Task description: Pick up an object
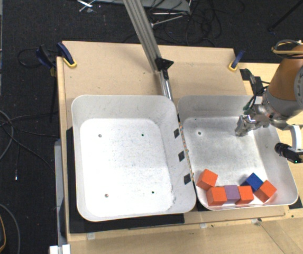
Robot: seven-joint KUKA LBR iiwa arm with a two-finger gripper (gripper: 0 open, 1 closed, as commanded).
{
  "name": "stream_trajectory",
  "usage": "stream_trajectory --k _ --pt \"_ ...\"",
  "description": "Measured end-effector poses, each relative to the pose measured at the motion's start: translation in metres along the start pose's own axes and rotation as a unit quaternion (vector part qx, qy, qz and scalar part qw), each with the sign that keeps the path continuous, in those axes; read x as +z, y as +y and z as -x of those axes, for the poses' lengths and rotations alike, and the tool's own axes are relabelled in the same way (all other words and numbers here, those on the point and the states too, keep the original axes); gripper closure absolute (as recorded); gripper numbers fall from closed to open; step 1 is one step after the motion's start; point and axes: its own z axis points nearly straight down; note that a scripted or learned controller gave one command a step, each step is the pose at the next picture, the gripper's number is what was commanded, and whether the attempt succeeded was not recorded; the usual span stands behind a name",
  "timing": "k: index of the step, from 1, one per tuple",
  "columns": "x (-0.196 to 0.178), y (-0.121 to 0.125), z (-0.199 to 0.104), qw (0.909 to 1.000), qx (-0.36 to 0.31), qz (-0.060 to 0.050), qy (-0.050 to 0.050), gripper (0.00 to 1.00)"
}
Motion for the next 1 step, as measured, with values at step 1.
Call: stream_trajectory --k 1 --pt "-0.0019 -0.0126 -0.0715 1.0 -0.001 -0.003 0.002 1.0"
